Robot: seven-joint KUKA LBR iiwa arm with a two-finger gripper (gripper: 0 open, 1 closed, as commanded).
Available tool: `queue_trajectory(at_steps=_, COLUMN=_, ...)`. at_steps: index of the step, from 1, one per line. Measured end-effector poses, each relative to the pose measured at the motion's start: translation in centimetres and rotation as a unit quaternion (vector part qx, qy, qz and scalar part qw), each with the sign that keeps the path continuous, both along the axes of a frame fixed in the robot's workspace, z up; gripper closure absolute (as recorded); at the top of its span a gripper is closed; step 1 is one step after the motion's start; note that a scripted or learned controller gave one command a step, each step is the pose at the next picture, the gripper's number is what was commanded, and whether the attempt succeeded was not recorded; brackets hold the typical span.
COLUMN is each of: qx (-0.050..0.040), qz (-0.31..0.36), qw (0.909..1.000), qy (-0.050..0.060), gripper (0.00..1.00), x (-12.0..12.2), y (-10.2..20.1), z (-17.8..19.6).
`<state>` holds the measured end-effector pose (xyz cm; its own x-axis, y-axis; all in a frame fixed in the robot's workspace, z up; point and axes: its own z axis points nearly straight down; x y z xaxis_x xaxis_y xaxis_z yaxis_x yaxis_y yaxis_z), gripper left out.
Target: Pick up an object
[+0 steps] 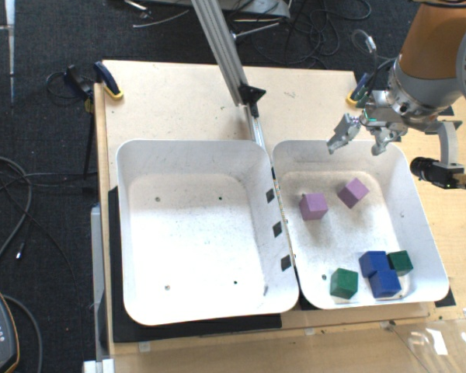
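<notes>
Above the right bin's [419, 208] far rim, the gripper [361, 140] is hovering spread and empty; the nearest purple cube [353, 192] is lying just below it.

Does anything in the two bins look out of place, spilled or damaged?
Nothing stands out. The purple blocks and the blue and green blocks all lie inside the right bin, none spilled.

Beside the left bin [140, 208], the right bin [419, 224] has two purple blocks [314, 206], two blue blocks [379, 273], two green blocks [344, 283].
</notes>
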<state>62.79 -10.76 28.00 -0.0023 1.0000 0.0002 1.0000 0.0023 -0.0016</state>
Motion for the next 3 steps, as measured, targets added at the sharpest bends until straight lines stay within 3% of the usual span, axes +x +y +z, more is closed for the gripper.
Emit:
queue_trajectory(at_steps=1, qx=-0.0001, qz=-0.002, qw=1.0000, qy=0.003, gripper=0.00, x=1.2, y=-3.3, z=-13.3)
queue_trajectory(at_steps=2, qx=-0.0014, qz=-0.001, qw=1.0000, qy=-0.007, gripper=0.00, x=0.4, y=-0.8, z=-16.6)
queue_trajectory(at_steps=3, qx=-0.0022, qz=-0.002, qw=1.0000, qy=-0.005, gripper=0.00, x=3.7, y=-5.5, z=-13.6)
